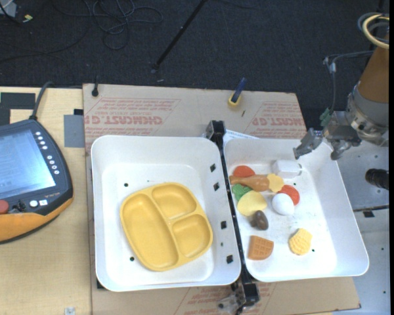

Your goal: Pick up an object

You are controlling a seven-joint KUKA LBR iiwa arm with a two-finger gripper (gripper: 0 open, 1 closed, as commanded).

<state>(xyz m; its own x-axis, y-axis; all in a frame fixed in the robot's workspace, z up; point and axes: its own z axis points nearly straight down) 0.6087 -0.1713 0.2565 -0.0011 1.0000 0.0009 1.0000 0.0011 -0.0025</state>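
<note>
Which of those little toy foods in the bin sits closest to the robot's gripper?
The pale white block at the pile's top right, just below-left of the gripper; the other pieces lie farther down the right bin.

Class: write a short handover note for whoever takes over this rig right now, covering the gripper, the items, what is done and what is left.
Gripper: above the right bin's far right corner, nothing seen between its jaws.
Items: toy foods lie clustered in the right bin, among them a white egg, a waffle and a yellow corn piece. A yellow divided tray sits in the left bin.
Done: nothing picked.
Left: descend, grasp one item, lift.
</note>
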